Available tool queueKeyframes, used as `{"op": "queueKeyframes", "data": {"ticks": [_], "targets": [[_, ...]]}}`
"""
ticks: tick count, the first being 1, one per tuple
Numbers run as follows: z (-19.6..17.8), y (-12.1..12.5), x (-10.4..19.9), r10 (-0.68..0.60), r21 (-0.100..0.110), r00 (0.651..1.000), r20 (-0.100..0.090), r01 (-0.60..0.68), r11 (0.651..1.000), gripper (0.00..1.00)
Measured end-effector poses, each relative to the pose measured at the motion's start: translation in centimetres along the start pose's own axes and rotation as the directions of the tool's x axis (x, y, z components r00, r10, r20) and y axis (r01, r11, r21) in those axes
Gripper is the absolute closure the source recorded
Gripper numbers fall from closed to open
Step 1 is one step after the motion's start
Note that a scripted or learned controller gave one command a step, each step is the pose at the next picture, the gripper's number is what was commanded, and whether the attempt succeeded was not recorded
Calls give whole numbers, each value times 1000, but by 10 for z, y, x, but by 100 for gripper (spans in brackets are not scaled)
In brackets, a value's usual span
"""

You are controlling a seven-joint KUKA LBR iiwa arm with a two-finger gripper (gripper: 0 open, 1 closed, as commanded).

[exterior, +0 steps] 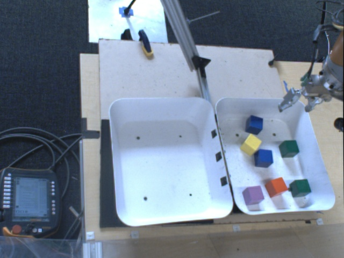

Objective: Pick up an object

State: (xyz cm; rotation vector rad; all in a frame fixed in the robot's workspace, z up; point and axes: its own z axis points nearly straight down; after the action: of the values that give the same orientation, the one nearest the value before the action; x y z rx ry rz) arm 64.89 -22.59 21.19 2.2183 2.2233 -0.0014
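Note:
The right bin (314, 144) holds several small cubes: a blue one (254, 124) near the back, a yellow one (250, 144), a second blue one (263, 158), a dark green one (288, 148), an orange one (277, 187), a purple one (253, 195) and another green one (300, 187). My gripper (299, 100) hangs above the bin's far right corner, fingers spread open with nothing between them. It is well clear of every cube, up and to the right of the blue and green ones.
The left bin (121, 144) sits beside the right one. A slanted metal pole (180, 28) crosses the back of the bench. A teach pendant (29, 200) with cables lies at the lower left, off the bench.

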Motion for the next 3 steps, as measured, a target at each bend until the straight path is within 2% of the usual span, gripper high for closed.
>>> {"op": "queueKeyframes", "data": {"ticks": [1,2,3], "targets": [[41,2,4,-3,0,1000,0,3,1000,0],[103,-2,4,-1,2,1000,-1,1,1000,0],[87,1,3,-4,-7,1000,2,4,1000,100]]}}
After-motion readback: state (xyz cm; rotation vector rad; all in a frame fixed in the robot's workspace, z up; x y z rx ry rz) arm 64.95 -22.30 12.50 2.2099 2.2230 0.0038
